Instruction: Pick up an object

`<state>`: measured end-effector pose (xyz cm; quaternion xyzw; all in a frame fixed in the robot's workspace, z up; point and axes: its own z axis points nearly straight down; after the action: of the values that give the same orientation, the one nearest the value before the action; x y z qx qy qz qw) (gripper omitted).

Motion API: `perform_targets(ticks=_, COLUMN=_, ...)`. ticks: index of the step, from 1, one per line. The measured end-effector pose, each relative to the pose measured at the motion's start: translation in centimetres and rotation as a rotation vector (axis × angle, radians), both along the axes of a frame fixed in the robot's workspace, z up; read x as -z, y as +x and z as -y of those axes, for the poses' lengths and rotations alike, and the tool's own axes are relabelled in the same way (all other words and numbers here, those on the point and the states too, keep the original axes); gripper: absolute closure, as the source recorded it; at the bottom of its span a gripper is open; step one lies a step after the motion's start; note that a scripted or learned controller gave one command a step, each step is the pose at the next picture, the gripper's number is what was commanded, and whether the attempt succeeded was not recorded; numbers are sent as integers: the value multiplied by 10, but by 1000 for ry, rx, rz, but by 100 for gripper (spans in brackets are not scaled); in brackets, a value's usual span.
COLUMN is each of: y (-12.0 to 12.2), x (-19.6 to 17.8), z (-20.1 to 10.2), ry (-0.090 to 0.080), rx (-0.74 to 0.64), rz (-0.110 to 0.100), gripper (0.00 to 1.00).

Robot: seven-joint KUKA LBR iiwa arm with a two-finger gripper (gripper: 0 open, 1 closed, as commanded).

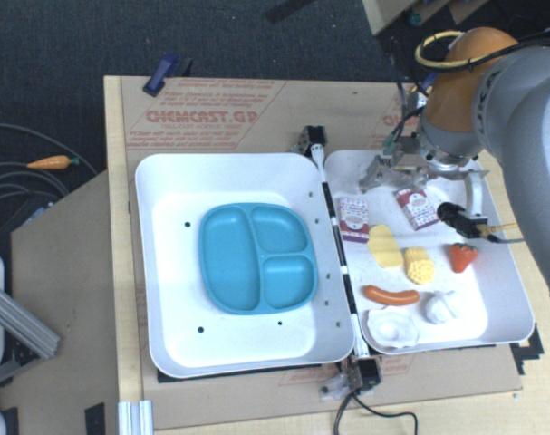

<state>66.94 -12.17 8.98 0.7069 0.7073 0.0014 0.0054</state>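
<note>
My gripper [420,191] hangs low over the back of the right bin [506,302], its fingers spread open. A red-and-white packet [417,208] lies just below, between the fingers and not lifted. A second red-and-white packet [354,217] lies by the bin's left wall. In front of them are a yellow block [384,246], a corn piece [419,265], a red fruit piece [462,256], a sausage [391,294] and two white items [440,308] [390,330]. The orange-banded wrist [460,80] rises behind the gripper.
The left bin [166,198] holds a blue divided plate [256,256]. A black clip [313,139] sits at the divider's far end. On the bench and floor outside lie a blue object [161,75], an orange carrot toy [48,162] and cables [12,193].
</note>
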Motion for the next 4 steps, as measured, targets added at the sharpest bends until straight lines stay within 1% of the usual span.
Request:
perform_targets(ticks=1, y=1, x=-12, z=0, ry=-2, rx=0, rz=4, gripper=100)
perform_targets(ticks=2, y=1, x=-11, z=0, ry=-2, rx=0, rz=3, gripper=0)
perform_targets(ticks=3, y=0, x=0, z=-25, ry=1, rx=0, rz=-1, gripper=0)
perform_targets(ticks=4, y=0, x=0, z=-23, ry=3, rx=0, rz=-2, gripper=0)
